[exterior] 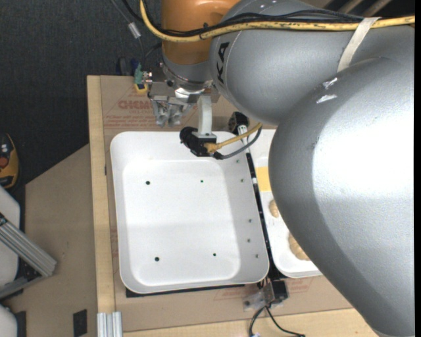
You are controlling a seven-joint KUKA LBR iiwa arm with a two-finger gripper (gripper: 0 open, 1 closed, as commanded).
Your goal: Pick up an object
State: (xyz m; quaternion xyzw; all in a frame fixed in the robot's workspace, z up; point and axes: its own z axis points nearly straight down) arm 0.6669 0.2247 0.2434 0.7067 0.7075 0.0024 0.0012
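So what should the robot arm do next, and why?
Probably swing back toward the right bin. The gripper hangs past the far edge of the left bin, above the brown bench, while tan things lie in the right one, partly hidden by the arm.

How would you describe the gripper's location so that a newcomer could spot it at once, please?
Start at the large white bin on the left of the bench. Follow its far rim up to the arm's orange band; directly below hangs the gripper, over the brown board beyond the rim. Unlike the black cable bundle beside it, it is pale metal.
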